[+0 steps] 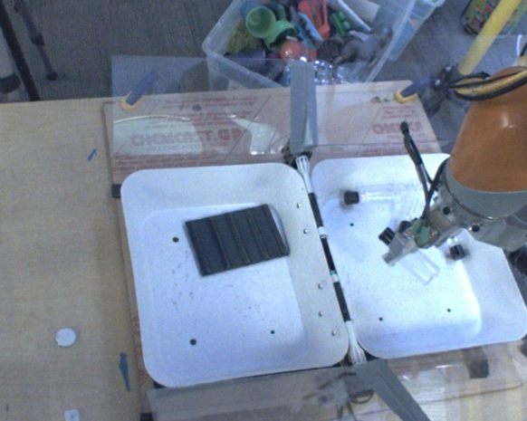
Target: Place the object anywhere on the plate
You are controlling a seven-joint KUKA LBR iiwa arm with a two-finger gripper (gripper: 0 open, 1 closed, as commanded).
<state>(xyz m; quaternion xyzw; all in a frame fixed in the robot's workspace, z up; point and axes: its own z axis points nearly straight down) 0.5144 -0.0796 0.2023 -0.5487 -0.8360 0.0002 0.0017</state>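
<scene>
Arm (pixel 492 201): rounded grey wrist section below a broad, glossy orange band (pixel 495 128). Thin black cable (pixel 418 167) curves from beside the band down to the gripper (pixel 409 241). Gripper body small, pale metal, with a green spot and dark fittings. Markings too small to read.

text: reddish print | on: clear sheet (pixel 194 133) behind left bin (pixel 153 191) | legibility: too blurred to read
</scene>
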